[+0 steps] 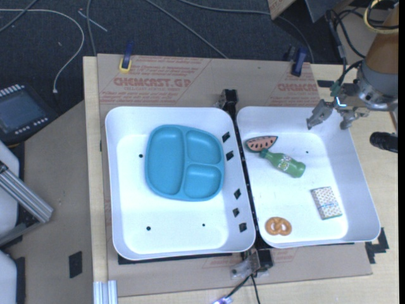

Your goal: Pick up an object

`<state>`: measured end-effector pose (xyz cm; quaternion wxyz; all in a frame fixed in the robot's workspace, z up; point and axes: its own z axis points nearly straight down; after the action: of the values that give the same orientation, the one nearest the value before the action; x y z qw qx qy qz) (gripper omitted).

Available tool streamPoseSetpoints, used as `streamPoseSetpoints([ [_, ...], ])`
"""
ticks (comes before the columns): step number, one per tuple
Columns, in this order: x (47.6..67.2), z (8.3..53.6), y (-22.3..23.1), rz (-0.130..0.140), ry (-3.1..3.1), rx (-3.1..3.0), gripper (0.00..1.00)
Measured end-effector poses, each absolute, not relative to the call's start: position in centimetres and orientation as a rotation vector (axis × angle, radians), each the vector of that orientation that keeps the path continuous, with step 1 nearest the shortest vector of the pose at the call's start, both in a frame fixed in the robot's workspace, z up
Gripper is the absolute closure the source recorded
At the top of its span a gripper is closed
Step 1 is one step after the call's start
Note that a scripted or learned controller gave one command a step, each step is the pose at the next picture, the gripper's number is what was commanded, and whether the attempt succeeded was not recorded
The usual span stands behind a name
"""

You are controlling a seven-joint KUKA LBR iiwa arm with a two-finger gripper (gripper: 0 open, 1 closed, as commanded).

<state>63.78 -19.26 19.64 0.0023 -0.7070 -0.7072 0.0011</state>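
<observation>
The right bin holds a watermelon slice, a green bottle lying on its side, a small patterned box and a pretzel. My gripper hangs over the bin's far right corner with its fingers spread open and nothing between them. It is well apart from every object, the bottle and the watermelon slice lying to its lower left.
The left bin carries a blue divided plate. Black clips run along the divider between the bins. Blue clamps hold the cardboard at the back edge. Cables lie on the dark floor beyond.
</observation>
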Motion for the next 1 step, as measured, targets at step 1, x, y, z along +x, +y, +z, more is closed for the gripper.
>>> streamPoseSetpoints([
  [1, 62.78, 13.95, -18.90, 0.005, -2.217, -2.217, 0.00],
])
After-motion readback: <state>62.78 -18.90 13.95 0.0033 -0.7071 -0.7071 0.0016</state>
